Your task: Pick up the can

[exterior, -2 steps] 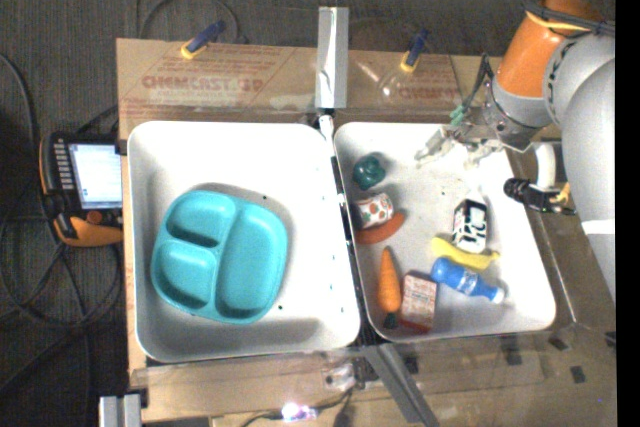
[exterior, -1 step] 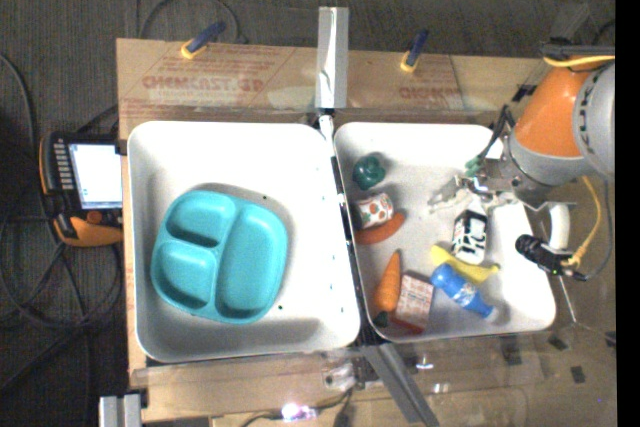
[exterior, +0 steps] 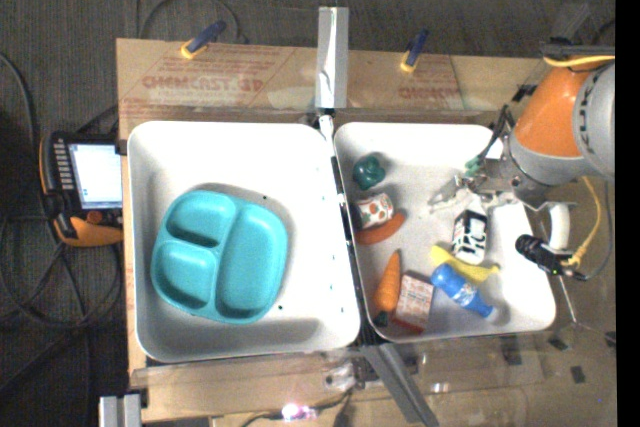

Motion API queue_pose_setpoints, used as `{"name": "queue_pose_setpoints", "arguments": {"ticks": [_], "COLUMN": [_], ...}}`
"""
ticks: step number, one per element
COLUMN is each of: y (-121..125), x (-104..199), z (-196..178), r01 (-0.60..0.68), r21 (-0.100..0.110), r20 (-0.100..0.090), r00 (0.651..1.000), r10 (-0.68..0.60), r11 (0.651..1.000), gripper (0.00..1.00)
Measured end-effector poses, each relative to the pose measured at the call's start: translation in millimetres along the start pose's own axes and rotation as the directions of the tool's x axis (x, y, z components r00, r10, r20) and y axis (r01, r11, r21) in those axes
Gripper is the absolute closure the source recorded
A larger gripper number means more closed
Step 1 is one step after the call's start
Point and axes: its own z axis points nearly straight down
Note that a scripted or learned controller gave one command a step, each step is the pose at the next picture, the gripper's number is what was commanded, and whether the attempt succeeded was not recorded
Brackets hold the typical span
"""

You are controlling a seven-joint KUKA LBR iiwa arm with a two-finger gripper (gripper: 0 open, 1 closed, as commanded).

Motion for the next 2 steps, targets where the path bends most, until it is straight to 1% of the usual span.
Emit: {"name": "queue_pose_setpoints", "arguments": {"ticks": [1,2], "y": [77.4,84.5], "x": [9.1,10.9], "z": [4.2,4.3], "r01": [0.062,-0.071], "r21": [0.015,0.019], "r20": [-0.003,-0.007], "r00": [0.998,0.997], "r10": [-0.062,0.071], "r11": [0.998,0.997], "gripper": [0.0,0.0]}}
